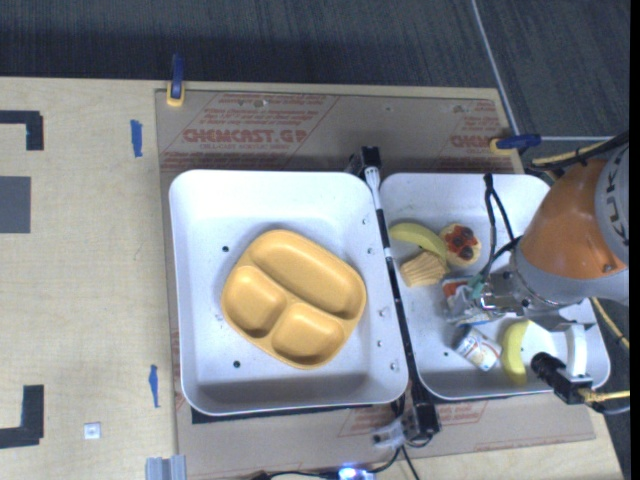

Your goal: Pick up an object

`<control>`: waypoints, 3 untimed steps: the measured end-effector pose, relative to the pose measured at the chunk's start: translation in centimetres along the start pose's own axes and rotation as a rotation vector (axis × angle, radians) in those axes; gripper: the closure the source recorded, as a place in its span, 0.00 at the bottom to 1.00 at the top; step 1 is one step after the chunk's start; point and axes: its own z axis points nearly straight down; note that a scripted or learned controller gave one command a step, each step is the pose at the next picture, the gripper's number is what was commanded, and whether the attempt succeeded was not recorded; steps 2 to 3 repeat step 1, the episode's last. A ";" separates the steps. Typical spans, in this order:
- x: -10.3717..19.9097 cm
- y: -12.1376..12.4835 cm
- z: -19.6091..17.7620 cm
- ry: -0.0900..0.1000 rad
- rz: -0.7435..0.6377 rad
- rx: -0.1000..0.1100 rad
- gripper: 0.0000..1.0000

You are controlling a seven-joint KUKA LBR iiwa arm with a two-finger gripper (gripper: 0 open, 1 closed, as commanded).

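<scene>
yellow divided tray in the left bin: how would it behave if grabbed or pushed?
The yellow tray looks like rigid moulded plastic, so probably stiff and light for its size. Its glossy, rounded humps suggest fingers may slip; it seems too broad to pinch across. Lying flat in the left bin, it would likely slide rather than tip.

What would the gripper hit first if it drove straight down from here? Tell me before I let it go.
Most likely the small white bottle-like item on the floor of the right bin, with the yellow banana-shaped piece right beside it. The gripper points down into that clutter; depth from this slanted view is uncertain.
</scene>
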 end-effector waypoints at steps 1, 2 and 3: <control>6.6 1.4 -8.8 0.003 -0.002 0.008 1.00; 6.6 1.4 -8.8 0.003 -0.002 0.008 1.00; 6.6 1.4 -8.8 0.003 -0.002 0.008 1.00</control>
